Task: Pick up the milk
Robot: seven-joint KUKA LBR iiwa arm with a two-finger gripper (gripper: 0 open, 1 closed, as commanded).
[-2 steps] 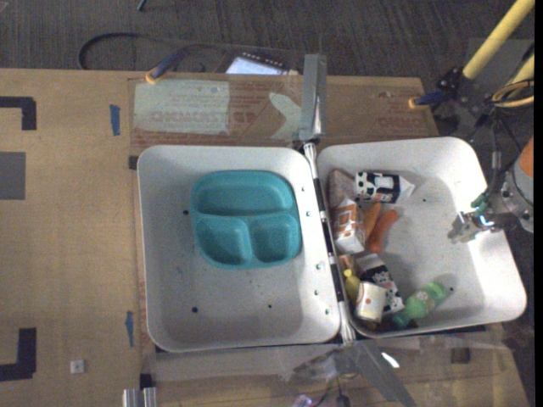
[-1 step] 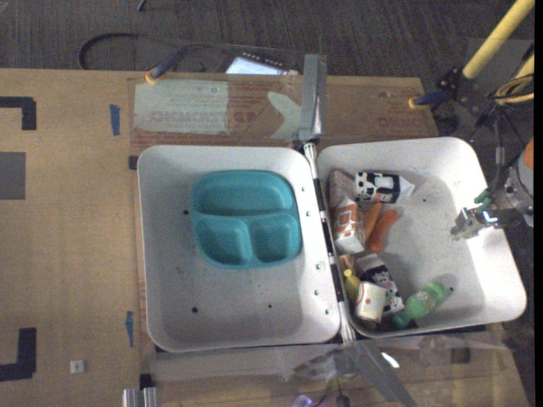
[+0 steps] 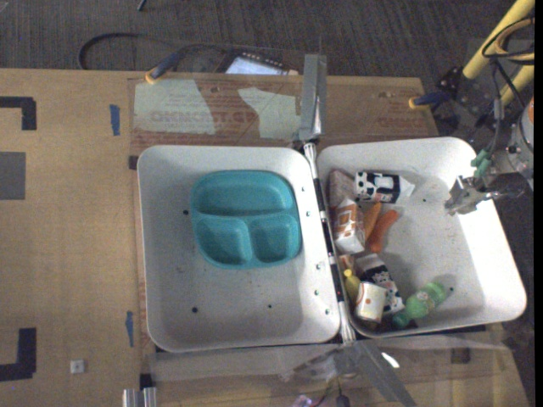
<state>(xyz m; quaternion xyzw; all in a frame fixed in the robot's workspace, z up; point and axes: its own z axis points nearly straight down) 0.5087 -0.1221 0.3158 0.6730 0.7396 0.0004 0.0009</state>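
At the near end of the right bin (image 3: 484, 270), a heap of little things is lying close against the wall that the two bins share. A green toy (image 3: 422, 302) is resting there on its side, and just beside it a small white cup (image 3: 368, 300) with orange marks is tipping over, touching a dark-topped jar (image 3: 373, 270). They are probably bunching up there because the bin floor is sloping down toward its middle and edges, so loose things are sliding together. A bit farther back, an orange carrot (image 3: 379, 225) is leaning next to a white and orange carton (image 3: 345, 220). Behind those, the milk (image 3: 378, 186), a small white carton with black cow spots, is lying flat on its side, near the far end of the right bin. Its top side is showing and is not covered by anything, so it looks easy to reach from above. The gripper (image 3: 465, 195) is hanging over the right part of the same bin, well apart from the milk, and I cannot tell how it is set. In the left bin (image 3: 170, 295), a teal plate (image 3: 246, 217) with three parts is sitting flat in the middle.
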